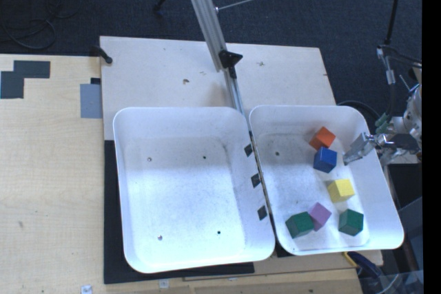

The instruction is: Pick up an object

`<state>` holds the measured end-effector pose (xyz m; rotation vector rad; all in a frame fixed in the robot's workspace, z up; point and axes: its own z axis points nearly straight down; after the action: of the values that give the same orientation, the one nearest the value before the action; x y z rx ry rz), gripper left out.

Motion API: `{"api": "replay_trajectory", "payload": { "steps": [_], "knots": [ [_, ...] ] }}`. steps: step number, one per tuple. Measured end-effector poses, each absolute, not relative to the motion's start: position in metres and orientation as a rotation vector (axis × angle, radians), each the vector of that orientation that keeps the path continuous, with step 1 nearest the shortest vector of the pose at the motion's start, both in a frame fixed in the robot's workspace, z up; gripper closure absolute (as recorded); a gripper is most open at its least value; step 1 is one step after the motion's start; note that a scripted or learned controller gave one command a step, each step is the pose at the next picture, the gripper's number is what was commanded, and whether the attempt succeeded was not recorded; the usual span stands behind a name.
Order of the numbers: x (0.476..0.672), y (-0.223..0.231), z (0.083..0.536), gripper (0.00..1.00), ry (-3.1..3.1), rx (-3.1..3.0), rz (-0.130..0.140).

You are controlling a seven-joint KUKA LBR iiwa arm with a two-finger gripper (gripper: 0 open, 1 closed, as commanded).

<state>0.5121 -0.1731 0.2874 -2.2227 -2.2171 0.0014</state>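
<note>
Blocks lie scattered in the right-hand shallow white plastic bin (pixel 386 179): a small orange cube (pixel 322 138) touching or nearly touching a blue cube (pixel 325 160) just below it, a yellow cube (pixel 340 189) lower down, then a pale purple cube (pixel 320 215) pressed against a dark green cube (pixel 300 224), and a second dark green cube (pixel 351 222) a little apart to the right. The left-hand white bin (pixel 138 141) sits beside it, a slanted aluminium rail (pixel 205 14) rising behind the two.

At the right rim of the cube bin sits the grey two-finger gripper (pixel 355 150), reaching in from the side, its tip near the blue cube. Nothing shows between its fingers, so it grasps no object; whether they are spread or closed I cannot tell, as the tip is small and blurred.

The step in hand looks like the approach. The blue cube is closest, but its orange neighbour crowds it, so the fingers would do best to straddle the blue cube's free faces rather than the side shared with the orange one. The yellow cube stands alone and may be the cleaner target. Either way, descending squarely over the centre, low enough to grip the sides, should avoid nudging the block away.
</note>
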Motion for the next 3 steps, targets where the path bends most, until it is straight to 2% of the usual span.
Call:
{"api": "replay_trajectory", "payload": {
  "steps": [1,2,3],
  "knots": [
    [0.531,-0.159,0.121,0.0,-2.232,-2.232,-0.012],
    [0.587,-0.165,0.09,0.0,-2.223,-2.219,0.001],
    [0.571,-0.176,0.092,0.0,-2.221,-2.222,0.0]
  ]
}}
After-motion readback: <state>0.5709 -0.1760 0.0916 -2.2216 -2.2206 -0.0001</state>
